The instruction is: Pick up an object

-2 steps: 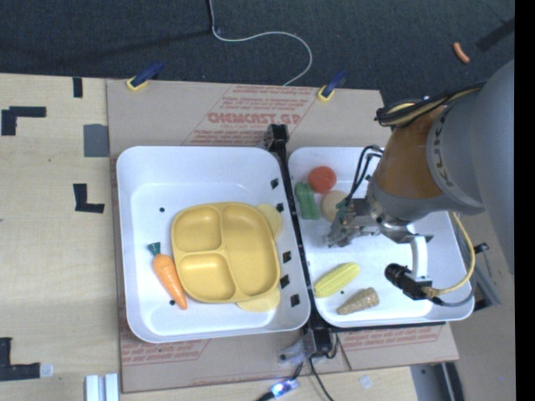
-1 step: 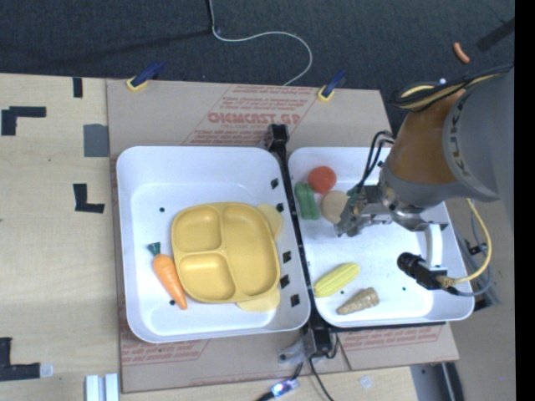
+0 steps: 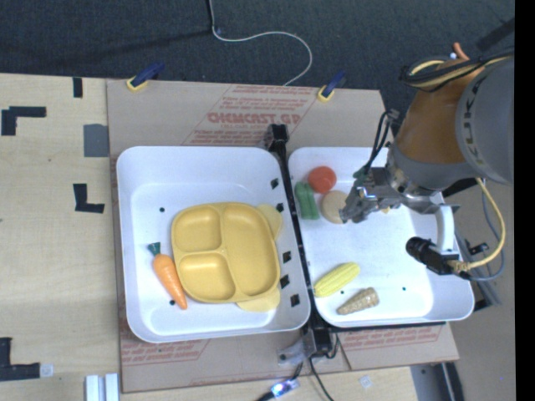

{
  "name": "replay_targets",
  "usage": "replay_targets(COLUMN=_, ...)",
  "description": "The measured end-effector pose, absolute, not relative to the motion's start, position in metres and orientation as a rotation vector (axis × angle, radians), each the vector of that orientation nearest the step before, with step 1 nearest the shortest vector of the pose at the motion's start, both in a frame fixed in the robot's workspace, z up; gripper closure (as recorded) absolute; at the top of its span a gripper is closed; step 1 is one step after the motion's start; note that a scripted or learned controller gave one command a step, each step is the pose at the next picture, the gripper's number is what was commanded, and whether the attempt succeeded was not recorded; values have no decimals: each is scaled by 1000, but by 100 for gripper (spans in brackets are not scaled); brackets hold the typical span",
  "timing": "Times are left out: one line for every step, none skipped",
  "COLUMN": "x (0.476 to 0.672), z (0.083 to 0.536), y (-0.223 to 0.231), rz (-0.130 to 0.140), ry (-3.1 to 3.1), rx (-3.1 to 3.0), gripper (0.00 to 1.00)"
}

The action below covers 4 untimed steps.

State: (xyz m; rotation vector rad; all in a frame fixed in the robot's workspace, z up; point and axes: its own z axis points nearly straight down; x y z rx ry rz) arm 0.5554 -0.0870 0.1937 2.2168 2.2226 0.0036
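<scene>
The claw [image 3: 358,207] hovers in the right bin [image 3: 435,312], just beside the beige egg [image 3: 333,206]; finger spacing cannot be determined. Centre the claw over the egg before descending, clear of the green vegetable [image 3: 306,201] and tomato [image 3: 322,178].

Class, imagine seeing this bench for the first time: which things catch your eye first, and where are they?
The big yellow divided plastic tray dominates the left white bin, with an orange toy carrot beside it. In the right white bin, the grey arm's gripper hangs by a red toy tomato.
</scene>
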Motion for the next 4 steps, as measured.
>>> replay_targets(x=556, z=226, y=-86, rz=2, ry=2222, rx=2218, gripper=100)
replay_targets(x=576, z=215, y=-34, rz=0, ry=2231, rx=2215, gripper=100)
replay_targets(x=603, z=228, y=21, rz=3, ry=2231, rx=2213, gripper=100)
replay_targets(x=612, z=228, y=57, rz=0, ry=2229, rx=2216, gripper=100)
